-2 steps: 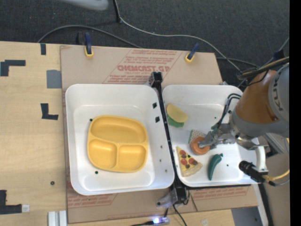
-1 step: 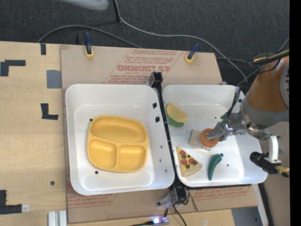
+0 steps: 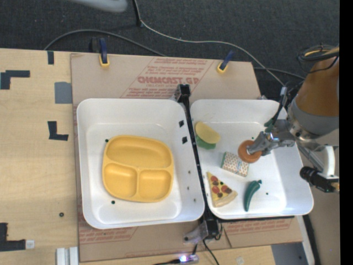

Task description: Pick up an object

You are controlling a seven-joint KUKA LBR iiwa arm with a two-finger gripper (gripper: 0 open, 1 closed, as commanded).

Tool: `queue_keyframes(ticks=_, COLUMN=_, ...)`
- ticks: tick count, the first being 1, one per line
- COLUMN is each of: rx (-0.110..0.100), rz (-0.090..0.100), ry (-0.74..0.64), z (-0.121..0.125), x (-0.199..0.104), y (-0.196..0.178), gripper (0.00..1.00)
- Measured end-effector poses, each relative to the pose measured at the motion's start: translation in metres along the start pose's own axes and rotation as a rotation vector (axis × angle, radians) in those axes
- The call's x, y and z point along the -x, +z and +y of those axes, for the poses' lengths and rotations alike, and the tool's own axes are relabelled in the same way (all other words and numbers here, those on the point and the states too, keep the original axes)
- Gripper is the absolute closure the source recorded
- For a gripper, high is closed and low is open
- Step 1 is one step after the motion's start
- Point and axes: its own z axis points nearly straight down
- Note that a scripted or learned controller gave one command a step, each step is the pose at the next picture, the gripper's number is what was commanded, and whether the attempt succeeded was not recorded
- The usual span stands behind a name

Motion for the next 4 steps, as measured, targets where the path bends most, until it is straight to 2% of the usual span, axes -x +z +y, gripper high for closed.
queue_keyframes(ticks=1, rx=0.000, rz=0.000, ry=0.000, z=0.002, x=0.000, y=-0.041, gripper=1.00)
queue_keyframes(ticks=2, rx=-0.005, rz=0.001, ry=-0.003, z=-0.009, x=-0.055, y=-0.037, gripper=1.00)
queue_keyframes(ticks=4, rx=-0.007, rz=0.000, ry=-0.005, z=-0.005, x=-0.179, y=-0.016, gripper=1.00)
